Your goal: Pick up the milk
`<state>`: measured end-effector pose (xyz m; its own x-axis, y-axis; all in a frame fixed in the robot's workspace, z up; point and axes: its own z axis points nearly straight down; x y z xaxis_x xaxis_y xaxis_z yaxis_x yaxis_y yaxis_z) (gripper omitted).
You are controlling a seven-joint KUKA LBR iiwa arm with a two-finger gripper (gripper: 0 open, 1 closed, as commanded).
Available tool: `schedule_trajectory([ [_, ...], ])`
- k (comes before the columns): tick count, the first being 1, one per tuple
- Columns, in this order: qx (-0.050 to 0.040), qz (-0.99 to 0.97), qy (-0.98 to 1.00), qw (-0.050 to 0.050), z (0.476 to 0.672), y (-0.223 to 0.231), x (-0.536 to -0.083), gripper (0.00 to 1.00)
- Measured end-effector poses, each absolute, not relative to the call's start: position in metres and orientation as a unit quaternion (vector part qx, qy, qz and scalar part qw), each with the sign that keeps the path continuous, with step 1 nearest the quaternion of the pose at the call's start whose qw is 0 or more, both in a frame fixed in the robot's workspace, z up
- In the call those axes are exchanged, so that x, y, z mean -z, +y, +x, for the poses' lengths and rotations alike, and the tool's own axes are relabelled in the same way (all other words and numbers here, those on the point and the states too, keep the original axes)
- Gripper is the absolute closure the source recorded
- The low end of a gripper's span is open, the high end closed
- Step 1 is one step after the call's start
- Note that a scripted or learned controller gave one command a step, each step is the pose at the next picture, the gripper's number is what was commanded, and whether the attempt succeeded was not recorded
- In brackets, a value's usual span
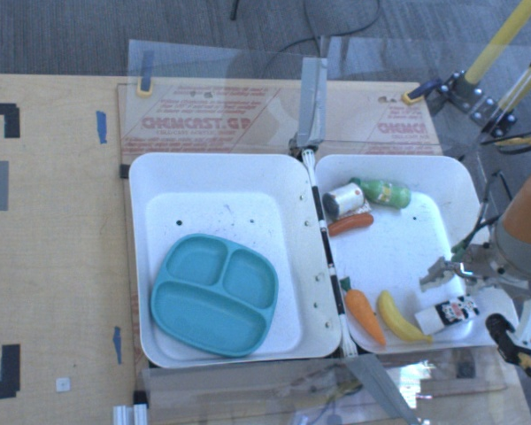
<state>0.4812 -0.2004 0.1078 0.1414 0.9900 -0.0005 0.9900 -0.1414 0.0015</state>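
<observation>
White milk carton with dark print, lying on its side in the near right corner of the right bin, close against the rim. Just left of it, a yellow banana, curved, touching or nearly touching the carton's left end. Further left, an orange carrot by the divider between the bins, beside the banana.

Above the carton, the end effector, pale grey metal, hovering at the right side of the same bin; whether open or closed, impossible to tell from this slant. Nothing seen between the fingers. Behind it, toward the right edge, the grey arm with its orange band.

At the far side of the right bin, a green bottle lying flat, with a silver can just left of it, the two touching or nearly so. Below the can, a small orange-red sausage-shaped item, near the divider, well apart from the carton.

In the left bin, a teal compartment plate with three sections, set toward the near left corner.

Underneath both bins, a light wooden worktop with strips of blue tape and black markers at the left.
</observation>
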Motion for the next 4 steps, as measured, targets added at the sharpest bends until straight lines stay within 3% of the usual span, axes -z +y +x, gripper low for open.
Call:
schedule_trajectory([
  [1,-0.0032,0.641,0.767,0.001,0.482,-0.214,-0.089,0.0],
  [2,-0.0004,0.575,0.818,0.002,0.48,-0.182,-0.139,0.0],
  [3,-0.0024,0.428,0.904,0.004,0.483,-0.223,-0.089,0.0],
  [4,-0.0025,0.43,0.903,0.009,0.484,-0.226,-0.1,1.0],
])
